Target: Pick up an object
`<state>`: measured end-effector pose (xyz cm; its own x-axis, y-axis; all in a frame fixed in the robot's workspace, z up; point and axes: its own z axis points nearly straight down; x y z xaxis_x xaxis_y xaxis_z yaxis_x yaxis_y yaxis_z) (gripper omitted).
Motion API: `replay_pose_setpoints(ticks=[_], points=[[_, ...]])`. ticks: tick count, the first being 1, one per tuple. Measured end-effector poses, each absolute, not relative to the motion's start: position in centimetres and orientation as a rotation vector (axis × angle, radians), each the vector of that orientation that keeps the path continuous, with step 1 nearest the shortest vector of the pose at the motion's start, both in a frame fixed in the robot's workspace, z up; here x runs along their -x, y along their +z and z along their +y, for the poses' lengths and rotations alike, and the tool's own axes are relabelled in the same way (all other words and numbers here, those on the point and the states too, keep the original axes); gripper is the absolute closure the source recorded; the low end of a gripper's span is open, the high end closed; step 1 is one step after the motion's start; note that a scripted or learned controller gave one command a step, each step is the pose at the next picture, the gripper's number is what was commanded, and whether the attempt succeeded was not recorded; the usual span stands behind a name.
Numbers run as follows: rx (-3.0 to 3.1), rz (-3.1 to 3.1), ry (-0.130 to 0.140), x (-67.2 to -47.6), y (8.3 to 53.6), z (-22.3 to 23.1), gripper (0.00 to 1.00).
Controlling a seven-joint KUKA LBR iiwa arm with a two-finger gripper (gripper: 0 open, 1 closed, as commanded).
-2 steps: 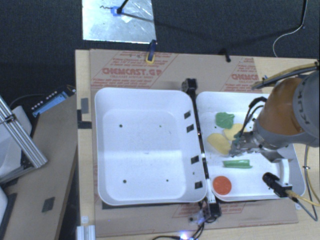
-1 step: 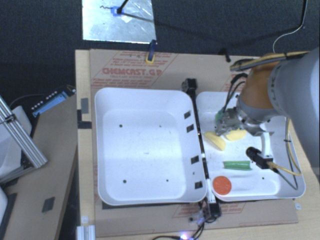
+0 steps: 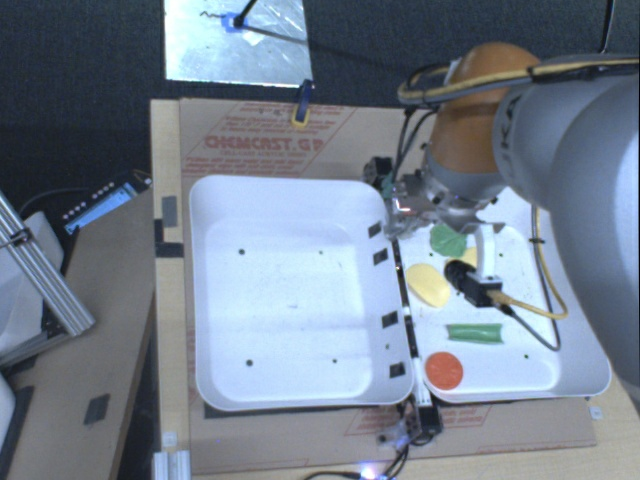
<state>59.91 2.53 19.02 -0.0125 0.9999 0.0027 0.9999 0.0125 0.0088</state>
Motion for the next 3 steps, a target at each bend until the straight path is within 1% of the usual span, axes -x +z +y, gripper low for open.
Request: replay_pose_setpoints(ticks=[1, 2, 3], points=[[-2.202, 2.229, 0.021, -65.1, 28.2, 9.4, 1.00], [-2.221, 2.211, 0.005, -67.0, 32.1, 1.0, 1.00], [-2.211, 2.230, 0.005, -66.9, 33.2, 8.1, 1.00]])
